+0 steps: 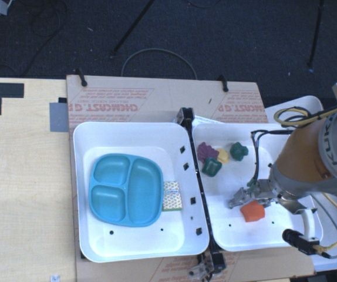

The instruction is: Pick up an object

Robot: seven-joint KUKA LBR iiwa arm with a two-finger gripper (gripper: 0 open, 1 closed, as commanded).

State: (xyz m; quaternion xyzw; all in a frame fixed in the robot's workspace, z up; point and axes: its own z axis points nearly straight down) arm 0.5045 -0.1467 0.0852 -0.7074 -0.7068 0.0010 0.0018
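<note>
We see the grey arm with its orange band [309, 151] reaching in from the right over the right white bin [233, 239], its two-finger gripper [248, 197] low above the bin floor. Just beside the metal fingers, on their near side, lies a small orange-red block [252, 211], seemingly of soft plastic. It touches or nearly touches the fingertips, but we cannot tell whether it sits between them, nor whether the fingers are spread or closed; the slanted view hides that gap.

We judge the step in hand to be the grasp itself: the gripper is down at the block, and nothing is lifted yet. The next move, as we read it, calls for the fingers to straddle the block squarely and close before any rise; a glancing contact could simply push it along the floor.

Counting the right bin: one orange-red block, and at the far left corner a cluster of four small toys, a purple one [205, 151], a yellow one [222, 155], a dark green one [211, 167] and a teal-green one [238, 151], well apart from the gripper. The left white bin [127, 248] holds one blue plastic plate with three compartments [126, 189] and one small patterned packet [172, 195] touching its right edge. Two bins in all.
</note>
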